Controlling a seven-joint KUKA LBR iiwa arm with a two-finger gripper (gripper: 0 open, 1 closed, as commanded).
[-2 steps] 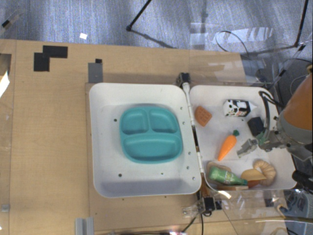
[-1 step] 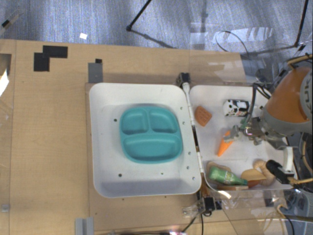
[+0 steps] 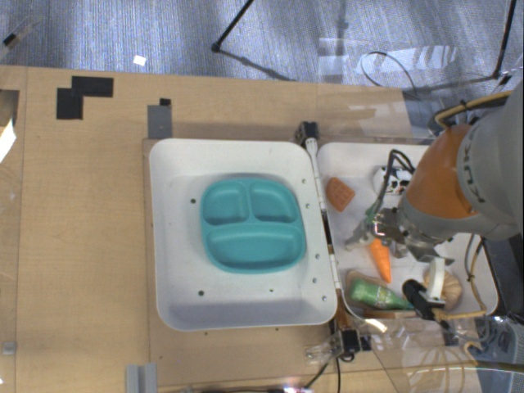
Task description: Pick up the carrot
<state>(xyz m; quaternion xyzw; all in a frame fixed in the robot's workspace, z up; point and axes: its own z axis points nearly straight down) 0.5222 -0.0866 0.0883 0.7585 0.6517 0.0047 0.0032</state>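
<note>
Orange carrot (image 3: 380, 257) lies in the right bin (image 3: 344, 164), point toward the green bottle (image 3: 378, 294). Gripper (image 3: 375, 232) sits right over its top end; can't tell its state. I'd straddle the carrot's middle, going in crosswise, clear of the bottle.

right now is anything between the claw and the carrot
Nothing visible does. The claw sits right at the upper end of the carrot in the right bin. The orange-brown piece lies up and left, and the green item lies below the carrot, both off to the side.
</note>
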